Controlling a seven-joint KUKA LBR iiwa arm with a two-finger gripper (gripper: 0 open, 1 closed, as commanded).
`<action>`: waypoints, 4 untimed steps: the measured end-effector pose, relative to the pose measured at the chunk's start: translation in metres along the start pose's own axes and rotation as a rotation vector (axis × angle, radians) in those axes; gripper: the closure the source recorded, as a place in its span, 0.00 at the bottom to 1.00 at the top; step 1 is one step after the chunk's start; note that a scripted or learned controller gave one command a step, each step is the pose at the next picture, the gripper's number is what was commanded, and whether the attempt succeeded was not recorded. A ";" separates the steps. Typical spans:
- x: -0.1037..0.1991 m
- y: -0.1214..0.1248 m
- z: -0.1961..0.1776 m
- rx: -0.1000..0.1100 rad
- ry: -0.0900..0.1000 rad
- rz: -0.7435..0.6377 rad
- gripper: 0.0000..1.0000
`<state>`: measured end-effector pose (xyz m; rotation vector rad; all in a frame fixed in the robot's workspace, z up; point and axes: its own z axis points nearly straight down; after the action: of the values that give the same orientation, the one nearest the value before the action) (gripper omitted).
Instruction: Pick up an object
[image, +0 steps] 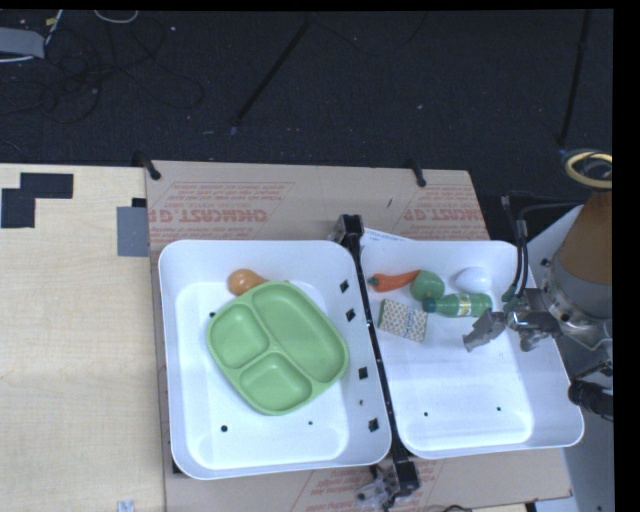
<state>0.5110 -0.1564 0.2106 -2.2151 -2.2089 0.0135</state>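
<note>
The right bin holds several small things along its far side: an orange carrot, a round green fruit, a green bottle lying on its side, a white egg-shaped piece and a patterned square pad. My gripper hangs low over the right bin's right part, just right of and slightly nearer than the bottle. Its fingers are spread open with nothing between them. The grey arm with its orange band comes in from the right.
The left bin carries a green divided plate and an orange ball at its far edge. A black divider runs between the bins. Cardboard lies under both bins.
</note>
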 end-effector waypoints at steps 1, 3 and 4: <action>0.000 0.003 -0.007 -0.012 -0.002 -0.002 0.00; -0.013 -0.001 0.115 -0.007 0.000 -0.002 0.00; -0.013 -0.001 0.124 -0.011 -0.002 -0.002 0.00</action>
<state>0.5076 -0.1687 0.0870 -2.2196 -2.2174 0.0026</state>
